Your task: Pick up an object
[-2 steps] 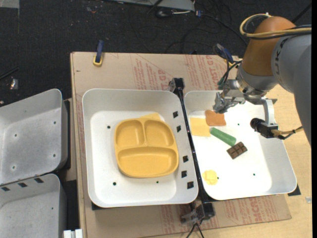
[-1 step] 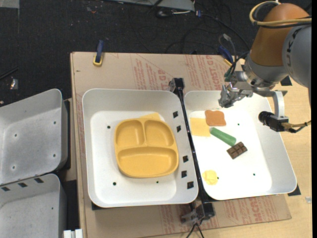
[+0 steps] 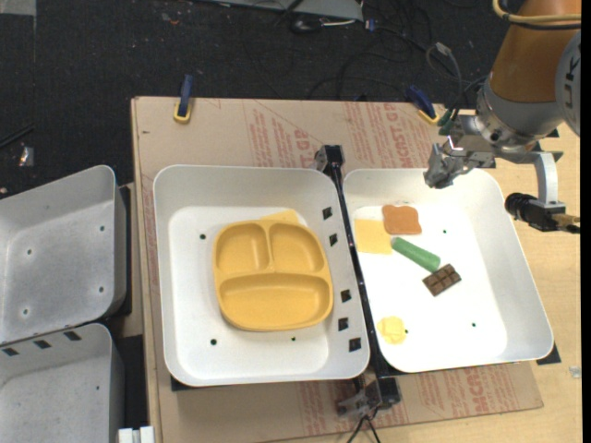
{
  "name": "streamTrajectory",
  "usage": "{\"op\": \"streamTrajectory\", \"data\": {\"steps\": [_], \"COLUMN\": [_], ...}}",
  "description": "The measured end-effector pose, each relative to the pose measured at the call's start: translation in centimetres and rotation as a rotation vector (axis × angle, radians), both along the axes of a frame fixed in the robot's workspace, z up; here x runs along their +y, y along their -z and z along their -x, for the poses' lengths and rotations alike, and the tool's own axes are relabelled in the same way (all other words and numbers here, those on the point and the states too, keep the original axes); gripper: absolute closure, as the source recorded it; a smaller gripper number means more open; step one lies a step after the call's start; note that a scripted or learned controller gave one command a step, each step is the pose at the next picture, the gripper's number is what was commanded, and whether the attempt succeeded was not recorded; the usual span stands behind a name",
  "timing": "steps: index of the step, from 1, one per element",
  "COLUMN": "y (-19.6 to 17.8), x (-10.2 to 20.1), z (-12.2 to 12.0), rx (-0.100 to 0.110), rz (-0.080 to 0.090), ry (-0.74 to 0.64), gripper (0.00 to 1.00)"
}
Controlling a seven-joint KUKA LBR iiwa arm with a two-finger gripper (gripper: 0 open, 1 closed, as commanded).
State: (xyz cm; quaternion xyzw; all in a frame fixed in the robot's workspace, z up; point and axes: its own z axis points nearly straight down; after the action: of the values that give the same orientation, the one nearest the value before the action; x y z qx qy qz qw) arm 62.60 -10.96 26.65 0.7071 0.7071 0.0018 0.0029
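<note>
While the gripper (image 3: 441, 175) hangs at the right bin's (image 3: 517, 275) twelve o'clock rim, grip unreadable, the toast (image 3: 402, 219) lies at its seven o'clock; descending here risks striking the rim.

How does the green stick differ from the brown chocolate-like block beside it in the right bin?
The green stick is long, rounded and plain; the brown block is shorter, flat and scored into squares. The green stick lies nearer the orange-brown piece; the brown block lies farther down the view. Both lie slanted on the right bin floor, close together, with the gripper hovering over the bin's far edge.
</note>
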Motion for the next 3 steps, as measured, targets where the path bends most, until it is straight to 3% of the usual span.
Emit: {"op": "streamTrajectory", "data": {"steps": [3], "y": [3.9], "x": [14.8], "z": [4.0], "rx": [0.010], "rz": [-0.003], "ry": [-0.007], "gripper": [1.00]}}
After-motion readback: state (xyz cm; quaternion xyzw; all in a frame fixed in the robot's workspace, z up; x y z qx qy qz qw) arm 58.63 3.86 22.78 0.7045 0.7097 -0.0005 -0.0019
